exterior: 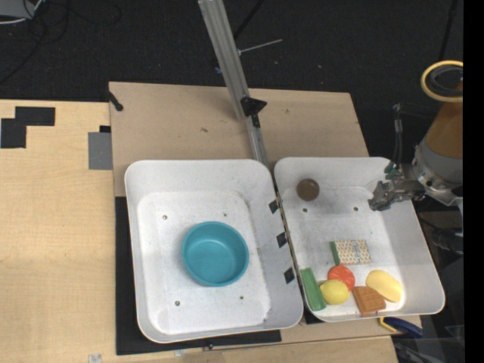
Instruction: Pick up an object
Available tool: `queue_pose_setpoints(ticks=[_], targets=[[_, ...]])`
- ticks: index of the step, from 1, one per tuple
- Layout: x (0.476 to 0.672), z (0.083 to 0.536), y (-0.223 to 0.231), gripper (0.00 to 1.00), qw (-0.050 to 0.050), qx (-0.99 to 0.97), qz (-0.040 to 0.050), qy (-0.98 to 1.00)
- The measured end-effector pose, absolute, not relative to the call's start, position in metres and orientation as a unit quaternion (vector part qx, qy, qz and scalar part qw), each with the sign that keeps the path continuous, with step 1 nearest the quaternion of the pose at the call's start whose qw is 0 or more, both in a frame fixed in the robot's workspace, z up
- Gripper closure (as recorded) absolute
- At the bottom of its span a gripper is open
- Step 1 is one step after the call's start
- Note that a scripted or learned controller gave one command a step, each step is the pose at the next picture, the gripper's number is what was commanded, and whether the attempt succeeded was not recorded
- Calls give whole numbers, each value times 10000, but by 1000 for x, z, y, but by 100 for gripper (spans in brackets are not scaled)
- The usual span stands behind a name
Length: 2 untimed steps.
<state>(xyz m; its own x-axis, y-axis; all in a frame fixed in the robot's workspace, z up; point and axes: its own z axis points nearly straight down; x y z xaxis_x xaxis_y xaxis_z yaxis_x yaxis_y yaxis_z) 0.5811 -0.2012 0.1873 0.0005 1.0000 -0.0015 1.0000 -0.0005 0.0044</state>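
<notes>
Setting: we read this as a robotics lab | evidence: two white bins [204, 174] side by side on a plywood bench [302, 119] | aluminium rail [227, 48] slanting over it | loose cables [30, 2] on dark floor | grey-and-orange arm [446, 138] at right

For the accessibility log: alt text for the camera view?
Gripper hovers at the right bin's upper right, nothing seen between its fingers. That bin has a brown ball and clustered small items; the left bin has a teal bowl.
</notes>
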Motion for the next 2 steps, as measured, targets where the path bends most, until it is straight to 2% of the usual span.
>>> queue_pose_setpoints(ticks=[1, 2], targets=[[591, 237, -198, 100, 18, 7070, 10, 7072], [592, 287, -198, 100, 18, 7071, 10, 7071]])
